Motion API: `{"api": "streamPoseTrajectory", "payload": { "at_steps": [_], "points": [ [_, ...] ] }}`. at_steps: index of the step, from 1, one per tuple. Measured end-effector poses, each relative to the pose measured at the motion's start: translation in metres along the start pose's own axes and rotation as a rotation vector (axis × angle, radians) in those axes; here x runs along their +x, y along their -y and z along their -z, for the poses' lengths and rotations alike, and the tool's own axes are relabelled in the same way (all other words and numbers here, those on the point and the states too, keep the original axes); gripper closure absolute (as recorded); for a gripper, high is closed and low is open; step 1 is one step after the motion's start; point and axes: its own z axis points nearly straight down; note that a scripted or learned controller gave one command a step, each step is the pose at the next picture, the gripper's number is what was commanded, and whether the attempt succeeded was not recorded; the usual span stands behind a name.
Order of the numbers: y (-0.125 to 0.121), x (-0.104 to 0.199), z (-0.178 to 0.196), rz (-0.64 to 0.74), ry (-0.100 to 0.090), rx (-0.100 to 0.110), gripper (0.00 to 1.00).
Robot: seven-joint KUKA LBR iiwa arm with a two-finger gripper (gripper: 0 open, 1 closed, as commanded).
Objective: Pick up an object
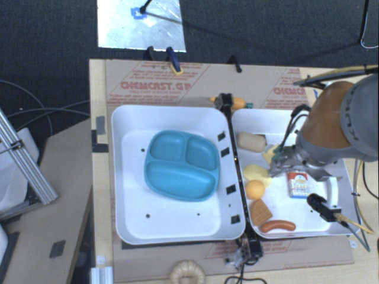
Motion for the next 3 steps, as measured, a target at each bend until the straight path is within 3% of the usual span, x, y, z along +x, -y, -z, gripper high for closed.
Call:
{"api": "streamPoseTrajectory", "payload": {
  "at_steps": [2, 3],
  "points": [
    [-0.013, 0.004, 0.123, 0.004, 0.001, 0.0, 1.0],
    [-0.014, 0.005, 0.126, 0.003, 0.0, 0.005, 1.0]
  ]
}}
